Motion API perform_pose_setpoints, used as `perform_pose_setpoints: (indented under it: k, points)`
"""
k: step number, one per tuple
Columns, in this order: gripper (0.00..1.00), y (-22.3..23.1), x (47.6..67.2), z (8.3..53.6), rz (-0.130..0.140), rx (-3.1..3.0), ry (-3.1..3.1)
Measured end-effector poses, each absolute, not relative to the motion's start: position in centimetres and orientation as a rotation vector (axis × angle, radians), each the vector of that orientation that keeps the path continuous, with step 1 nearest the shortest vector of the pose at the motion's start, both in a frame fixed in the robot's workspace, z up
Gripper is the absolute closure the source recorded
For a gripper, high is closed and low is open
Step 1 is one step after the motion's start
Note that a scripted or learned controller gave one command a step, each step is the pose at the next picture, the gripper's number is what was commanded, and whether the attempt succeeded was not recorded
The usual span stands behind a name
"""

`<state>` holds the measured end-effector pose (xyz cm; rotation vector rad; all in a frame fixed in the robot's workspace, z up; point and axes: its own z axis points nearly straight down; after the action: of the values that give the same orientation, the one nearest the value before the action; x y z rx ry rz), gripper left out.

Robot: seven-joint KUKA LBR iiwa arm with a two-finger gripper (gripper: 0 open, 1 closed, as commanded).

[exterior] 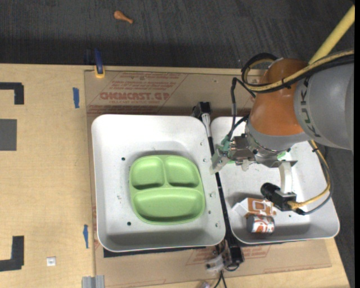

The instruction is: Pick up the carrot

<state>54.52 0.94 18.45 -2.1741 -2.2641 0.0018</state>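
My gripper (235, 151) hangs under the orange-banded wrist, over the left part of the right bin (320, 225), close to the wall between the two bins. The wrist hides the fingers and the bin floor beneath them. No carrot is visible in either bin. A small orange, carrot-shaped thing (122, 17) lies on the dark floor beyond the bench, far up and left of the gripper; I cannot tell what it is.
A green divided plate (166, 188) lies in the left bin (107, 169). In the right bin's front part sit a small orange-and-white carton (260, 207) and a red-and-white can (260, 225) just in front of it. A black-tipped tool (203, 115) lies at the bins' shared back corner.
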Motion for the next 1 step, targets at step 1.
perform_pose_setpoints:
  k: [1]
  points:
    - [0.00,-12.36,49.82,15.72,0.001,-2.271,-2.169]
